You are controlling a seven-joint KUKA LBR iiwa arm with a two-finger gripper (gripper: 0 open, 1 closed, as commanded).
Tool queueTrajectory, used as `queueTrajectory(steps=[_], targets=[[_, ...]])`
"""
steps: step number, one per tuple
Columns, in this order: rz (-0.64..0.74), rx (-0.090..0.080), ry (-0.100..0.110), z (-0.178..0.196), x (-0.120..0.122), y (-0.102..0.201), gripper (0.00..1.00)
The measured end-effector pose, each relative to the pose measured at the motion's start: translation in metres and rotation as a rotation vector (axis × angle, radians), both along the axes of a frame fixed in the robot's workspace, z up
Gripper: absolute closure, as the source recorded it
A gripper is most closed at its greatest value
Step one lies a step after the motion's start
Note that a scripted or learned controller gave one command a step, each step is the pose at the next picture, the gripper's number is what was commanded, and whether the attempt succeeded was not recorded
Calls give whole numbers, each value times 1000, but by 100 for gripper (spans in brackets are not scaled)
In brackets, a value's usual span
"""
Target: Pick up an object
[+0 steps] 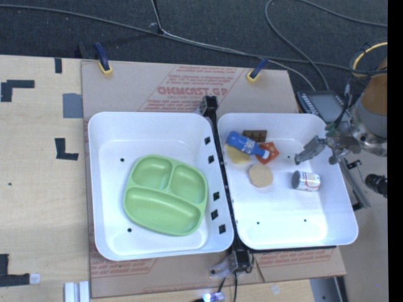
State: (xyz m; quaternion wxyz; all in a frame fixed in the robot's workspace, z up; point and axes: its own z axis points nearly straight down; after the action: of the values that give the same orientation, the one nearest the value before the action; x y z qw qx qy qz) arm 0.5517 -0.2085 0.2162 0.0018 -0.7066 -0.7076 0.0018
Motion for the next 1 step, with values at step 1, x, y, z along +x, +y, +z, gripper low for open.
queueTrajectory(steps=[1], targets=[[0,1,2,-60,-9,4,0]])
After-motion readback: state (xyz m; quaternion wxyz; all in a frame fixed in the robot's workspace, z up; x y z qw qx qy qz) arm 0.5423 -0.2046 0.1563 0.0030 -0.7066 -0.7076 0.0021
